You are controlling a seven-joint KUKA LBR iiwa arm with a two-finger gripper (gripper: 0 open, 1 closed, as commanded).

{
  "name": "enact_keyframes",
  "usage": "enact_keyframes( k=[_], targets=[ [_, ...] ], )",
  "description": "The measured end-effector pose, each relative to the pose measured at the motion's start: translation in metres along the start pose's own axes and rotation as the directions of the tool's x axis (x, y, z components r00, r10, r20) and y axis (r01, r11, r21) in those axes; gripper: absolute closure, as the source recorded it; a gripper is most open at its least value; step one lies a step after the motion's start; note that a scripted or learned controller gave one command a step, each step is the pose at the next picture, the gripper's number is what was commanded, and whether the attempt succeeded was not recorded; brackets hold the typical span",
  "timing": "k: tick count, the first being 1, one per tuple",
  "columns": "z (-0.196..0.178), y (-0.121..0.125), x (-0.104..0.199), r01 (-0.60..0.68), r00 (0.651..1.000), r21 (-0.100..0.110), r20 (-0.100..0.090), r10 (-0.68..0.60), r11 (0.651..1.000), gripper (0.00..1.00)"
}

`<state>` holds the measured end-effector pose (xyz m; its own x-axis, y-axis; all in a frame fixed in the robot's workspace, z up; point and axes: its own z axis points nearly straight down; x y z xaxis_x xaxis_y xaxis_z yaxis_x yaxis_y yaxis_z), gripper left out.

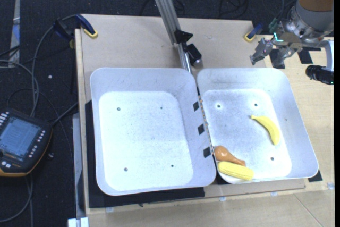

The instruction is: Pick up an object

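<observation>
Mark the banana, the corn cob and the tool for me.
banana (267, 127): camera view, middle of its curved body.
corn cob (235, 170): camera view, centre of the cob.
tool (269, 55): camera view, midway between its fingertips.

light: bright, even | shadows: faint | glare: white bins (143, 82) washed | focus: slightly soft

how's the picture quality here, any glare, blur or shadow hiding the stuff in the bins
Camera view: lighting is even and soft, no harsh glare on the right bin; the banana, corn cob and orange piece read clearly, with faint shadows; the hand looks slightly soft and dark, its details hard to read.
</observation>
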<state>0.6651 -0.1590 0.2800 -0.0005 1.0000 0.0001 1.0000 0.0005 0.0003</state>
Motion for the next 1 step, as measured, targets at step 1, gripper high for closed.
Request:
enact_keyframes(
  k=[1],
  targets=[
    [0.0,0.0,0.0,0.0,1.0,0.0,0.0,0.0,1.0,0.0]
  ],
)
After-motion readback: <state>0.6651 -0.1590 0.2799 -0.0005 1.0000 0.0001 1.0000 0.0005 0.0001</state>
